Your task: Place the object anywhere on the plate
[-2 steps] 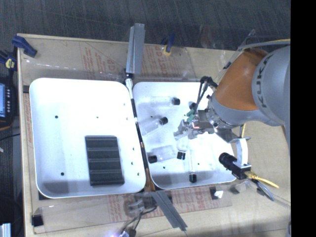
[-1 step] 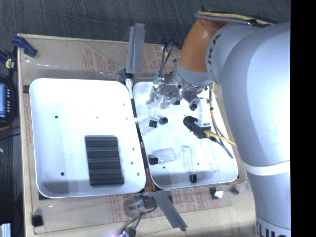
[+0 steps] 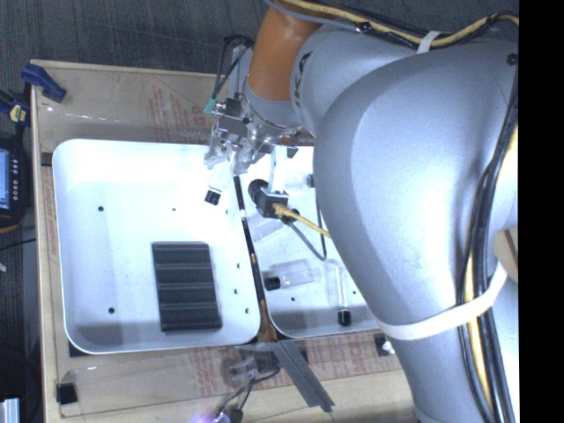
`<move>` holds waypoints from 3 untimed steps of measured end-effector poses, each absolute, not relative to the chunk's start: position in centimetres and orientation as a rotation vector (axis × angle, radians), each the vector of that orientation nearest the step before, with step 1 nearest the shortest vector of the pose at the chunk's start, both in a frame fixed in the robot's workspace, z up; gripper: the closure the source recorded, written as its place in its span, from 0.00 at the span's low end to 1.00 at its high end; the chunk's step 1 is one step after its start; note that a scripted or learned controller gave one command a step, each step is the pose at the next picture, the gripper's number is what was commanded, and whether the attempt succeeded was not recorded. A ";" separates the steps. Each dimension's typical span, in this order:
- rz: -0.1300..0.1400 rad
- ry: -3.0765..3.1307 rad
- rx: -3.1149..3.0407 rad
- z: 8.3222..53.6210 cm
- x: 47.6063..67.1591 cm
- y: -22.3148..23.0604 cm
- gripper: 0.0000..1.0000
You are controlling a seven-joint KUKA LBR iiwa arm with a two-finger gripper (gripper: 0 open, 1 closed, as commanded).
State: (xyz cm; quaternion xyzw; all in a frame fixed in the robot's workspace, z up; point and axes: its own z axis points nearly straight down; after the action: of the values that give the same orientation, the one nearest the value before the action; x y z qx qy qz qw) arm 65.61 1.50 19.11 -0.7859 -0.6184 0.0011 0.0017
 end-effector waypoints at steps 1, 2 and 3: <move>0.009 -1.833 -2.546 19.1 58.9 2.5 1.00; 0.014 -1.526 -2.739 19.0 56.6 4.1 1.00; 0.006 -1.227 -2.888 19.9 65.6 4.7 1.00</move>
State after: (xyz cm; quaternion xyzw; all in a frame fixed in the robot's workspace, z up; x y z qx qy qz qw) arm 65.57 4.68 19.93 -0.9204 -0.3910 0.0020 0.0018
